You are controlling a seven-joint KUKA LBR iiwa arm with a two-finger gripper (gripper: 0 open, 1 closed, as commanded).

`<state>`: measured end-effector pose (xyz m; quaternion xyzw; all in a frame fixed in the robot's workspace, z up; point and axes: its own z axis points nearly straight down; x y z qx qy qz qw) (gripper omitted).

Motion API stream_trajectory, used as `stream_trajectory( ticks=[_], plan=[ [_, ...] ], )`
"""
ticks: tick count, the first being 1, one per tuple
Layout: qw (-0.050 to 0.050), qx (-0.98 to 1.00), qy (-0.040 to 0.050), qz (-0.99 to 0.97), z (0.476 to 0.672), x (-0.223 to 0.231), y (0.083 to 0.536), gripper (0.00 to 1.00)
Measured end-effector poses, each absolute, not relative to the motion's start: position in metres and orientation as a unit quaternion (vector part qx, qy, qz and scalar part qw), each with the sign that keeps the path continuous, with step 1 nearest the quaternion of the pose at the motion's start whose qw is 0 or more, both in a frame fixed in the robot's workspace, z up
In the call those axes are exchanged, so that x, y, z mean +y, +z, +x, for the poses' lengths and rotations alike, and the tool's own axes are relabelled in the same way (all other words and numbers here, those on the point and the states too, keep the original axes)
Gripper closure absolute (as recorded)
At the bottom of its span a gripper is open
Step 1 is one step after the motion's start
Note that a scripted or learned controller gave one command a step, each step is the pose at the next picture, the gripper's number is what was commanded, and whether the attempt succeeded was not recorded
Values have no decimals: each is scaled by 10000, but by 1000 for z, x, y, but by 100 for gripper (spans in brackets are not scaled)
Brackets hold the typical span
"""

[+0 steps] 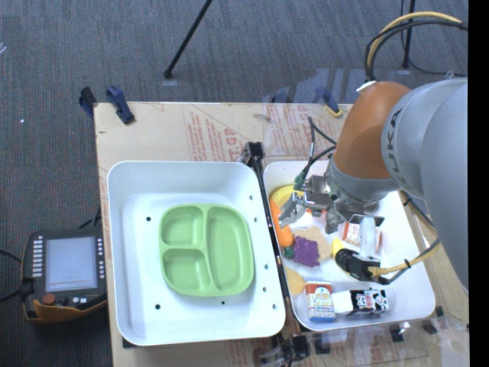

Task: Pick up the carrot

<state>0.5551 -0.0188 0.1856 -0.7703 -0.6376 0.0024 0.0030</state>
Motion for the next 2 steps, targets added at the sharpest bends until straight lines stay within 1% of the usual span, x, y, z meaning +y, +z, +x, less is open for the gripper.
stream_trajectory(
  ticks=[1, 2],
  plan=[
    [27, -6680, 40, -7441, 617, -94, 124, 0],
    [19, -6043, 24, -7967, 587, -83, 86, 0]
  ],
)
